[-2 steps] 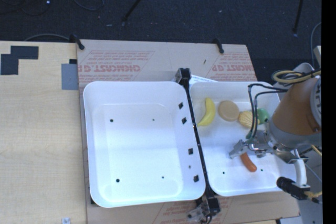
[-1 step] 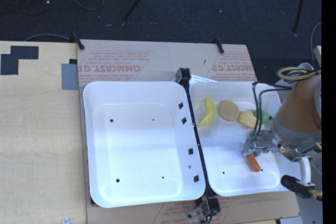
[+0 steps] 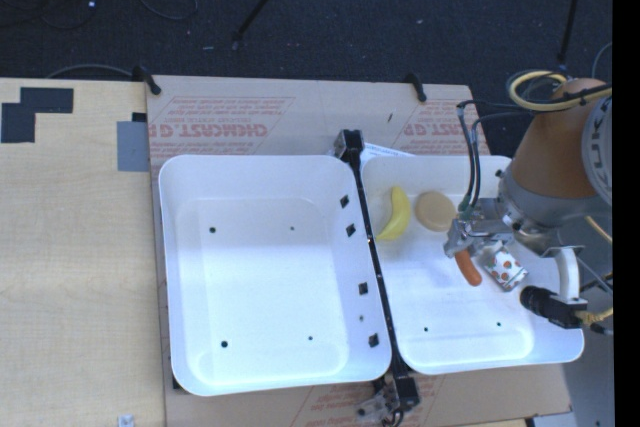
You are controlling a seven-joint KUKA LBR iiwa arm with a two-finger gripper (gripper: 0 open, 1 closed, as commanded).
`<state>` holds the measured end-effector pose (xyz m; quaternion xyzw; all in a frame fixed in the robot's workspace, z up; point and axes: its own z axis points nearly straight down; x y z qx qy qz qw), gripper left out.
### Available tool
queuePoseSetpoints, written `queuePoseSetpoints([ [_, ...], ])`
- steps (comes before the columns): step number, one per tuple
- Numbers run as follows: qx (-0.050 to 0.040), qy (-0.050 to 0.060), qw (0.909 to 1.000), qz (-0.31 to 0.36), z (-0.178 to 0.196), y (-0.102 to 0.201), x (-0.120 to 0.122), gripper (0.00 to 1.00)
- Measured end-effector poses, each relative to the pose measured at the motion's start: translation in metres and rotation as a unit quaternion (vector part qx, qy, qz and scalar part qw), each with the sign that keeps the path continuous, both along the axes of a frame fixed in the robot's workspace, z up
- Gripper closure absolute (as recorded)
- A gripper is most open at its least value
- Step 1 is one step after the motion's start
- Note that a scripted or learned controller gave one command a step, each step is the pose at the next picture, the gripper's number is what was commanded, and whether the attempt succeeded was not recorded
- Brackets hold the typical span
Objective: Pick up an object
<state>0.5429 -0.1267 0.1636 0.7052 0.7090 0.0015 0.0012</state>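
Camera view: tool (image 3: 466, 245) low over orange carrot (image 3: 468, 268), right bin (image 3: 560, 347).

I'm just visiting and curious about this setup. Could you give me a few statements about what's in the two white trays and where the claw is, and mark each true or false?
1. A banana lies in the right bin. True.
2. The claw hangs over the left bin. False: it is over the right bin.
3. A round tan object lies beside the banana. True.
4. The orange piece lies in the left bin. False: it is in the right bin, just below the claw.
5. The banana is between the claw's fingers. False: it lies apart, to the claw's left in the view.
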Motion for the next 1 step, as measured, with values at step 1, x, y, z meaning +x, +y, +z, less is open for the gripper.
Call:
queuePoseSetpoints([
  [1,0.0025,0.004,1.0,0.002,0.0247,0.0943,-0.039,1.0],
])
